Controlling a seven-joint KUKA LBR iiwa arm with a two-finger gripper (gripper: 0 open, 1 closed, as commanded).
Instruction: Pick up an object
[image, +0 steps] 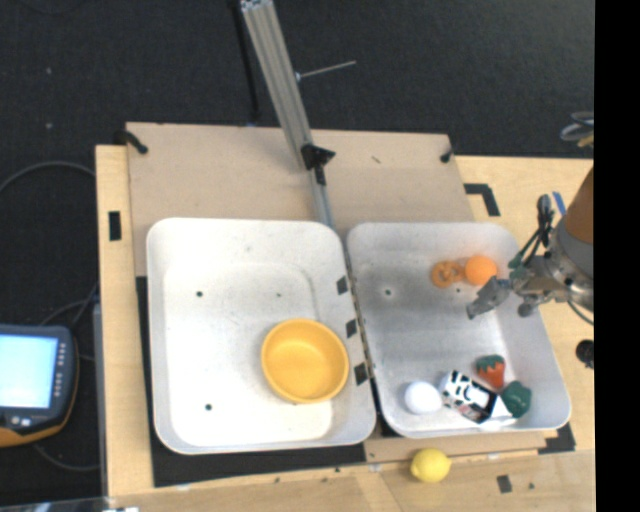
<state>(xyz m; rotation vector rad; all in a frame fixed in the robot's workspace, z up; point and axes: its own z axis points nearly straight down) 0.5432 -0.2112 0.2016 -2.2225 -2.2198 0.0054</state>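
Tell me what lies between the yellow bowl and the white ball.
In the camera view, between the yellow bowl and the white ball run the two bins' adjoining rims; otherwise bare bin floor.

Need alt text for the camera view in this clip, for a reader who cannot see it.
A grey robot arm's gripper reaches from the right over the right white bin, near an orange ball. That bin's near corner holds a white ball and small toys; the left bin holds a yellow bowl. A lemon lies on the bench.
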